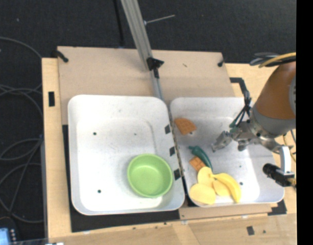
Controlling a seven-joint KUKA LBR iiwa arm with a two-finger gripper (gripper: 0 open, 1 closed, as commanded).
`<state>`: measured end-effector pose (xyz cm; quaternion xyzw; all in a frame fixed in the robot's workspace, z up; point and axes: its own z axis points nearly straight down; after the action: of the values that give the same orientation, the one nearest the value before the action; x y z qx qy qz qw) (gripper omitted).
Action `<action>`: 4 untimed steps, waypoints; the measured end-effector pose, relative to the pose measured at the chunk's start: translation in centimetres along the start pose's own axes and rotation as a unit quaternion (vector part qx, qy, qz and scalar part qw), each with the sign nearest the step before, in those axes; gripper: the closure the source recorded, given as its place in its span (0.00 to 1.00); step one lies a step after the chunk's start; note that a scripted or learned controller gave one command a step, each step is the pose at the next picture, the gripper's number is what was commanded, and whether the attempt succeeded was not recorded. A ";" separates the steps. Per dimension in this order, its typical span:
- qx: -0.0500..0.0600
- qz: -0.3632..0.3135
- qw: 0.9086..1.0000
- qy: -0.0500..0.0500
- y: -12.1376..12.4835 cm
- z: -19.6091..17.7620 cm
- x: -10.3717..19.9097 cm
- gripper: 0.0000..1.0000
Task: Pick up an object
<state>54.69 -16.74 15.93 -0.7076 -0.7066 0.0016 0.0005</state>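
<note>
The claw (pixel 226 140) hangs over bare floor in the right bin (pixel 212 108), its grip impossible to read from above. Nothing looks picked yet; the approach seems underway. Bananas (pixel 217 184) and a green pepper (pixel 200 155) lie nearby, needing a lower, leftward reach.

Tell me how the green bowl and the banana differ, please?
The green bowl is round and hollow, while the banana is long and curved. The bowl sits in the left bin; the banana lies in the right bin, crowded against other yellow pieces. The bowl is clearly larger than the banana. Both rest near the front edge of their bins, untouched by the arm.
</note>
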 end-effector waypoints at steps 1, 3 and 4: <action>0.000 0.000 1.000 0.000 -0.1 5.3 -0.1 0.00; -0.005 -0.003 1.000 0.000 0.9 -1.5 0.6 1.00; -0.005 -0.003 1.000 0.000 1.0 -6.2 1.2 1.00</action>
<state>55.68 -15.53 22.12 -0.7053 -0.7089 -0.0021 -0.0032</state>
